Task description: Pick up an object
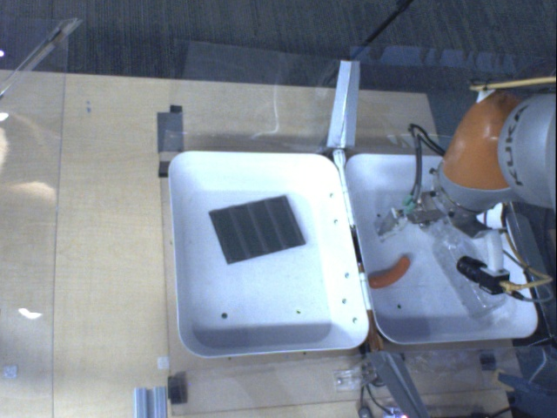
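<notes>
An orange-red sausage-shaped object [389,273] lies in the right bin [522,327], close to its left wall. My gripper [393,219] hangs over the same bin, a little above and behind the sausage and apart from it. It is small and partly lost against the white floor. The grey arm with its orange band [477,151] reaches in from the right. A dark ribbed rectangular mat [257,228] lies flat in the left bin [196,259], tilted slightly.
A black fitting with cables [477,270] hangs off the arm over the right bin's right half, with something clear and glassy beneath it. A metal post [344,103] rises behind the wall between the bins. Wooden bench surrounds both bins.
</notes>
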Available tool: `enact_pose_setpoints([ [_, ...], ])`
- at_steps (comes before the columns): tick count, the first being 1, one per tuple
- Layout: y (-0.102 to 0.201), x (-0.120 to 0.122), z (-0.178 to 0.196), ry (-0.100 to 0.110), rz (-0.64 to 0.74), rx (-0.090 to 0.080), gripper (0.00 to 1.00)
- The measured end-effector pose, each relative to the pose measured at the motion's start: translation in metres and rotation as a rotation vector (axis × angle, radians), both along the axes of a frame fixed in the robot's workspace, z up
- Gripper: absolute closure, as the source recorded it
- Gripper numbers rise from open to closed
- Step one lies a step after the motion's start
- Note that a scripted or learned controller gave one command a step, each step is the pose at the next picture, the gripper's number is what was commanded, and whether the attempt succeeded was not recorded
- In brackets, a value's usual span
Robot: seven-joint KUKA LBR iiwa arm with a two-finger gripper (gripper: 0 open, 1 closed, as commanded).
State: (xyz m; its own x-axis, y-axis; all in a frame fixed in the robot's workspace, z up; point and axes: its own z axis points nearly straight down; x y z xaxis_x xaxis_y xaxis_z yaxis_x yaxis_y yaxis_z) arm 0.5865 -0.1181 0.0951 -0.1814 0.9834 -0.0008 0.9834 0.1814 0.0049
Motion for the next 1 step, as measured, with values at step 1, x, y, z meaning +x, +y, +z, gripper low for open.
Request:
enact_pose_setpoints([
  [1,0.0065,-0.0781,-0.0040,-0.010,-0.057,0.001,0.00],
])
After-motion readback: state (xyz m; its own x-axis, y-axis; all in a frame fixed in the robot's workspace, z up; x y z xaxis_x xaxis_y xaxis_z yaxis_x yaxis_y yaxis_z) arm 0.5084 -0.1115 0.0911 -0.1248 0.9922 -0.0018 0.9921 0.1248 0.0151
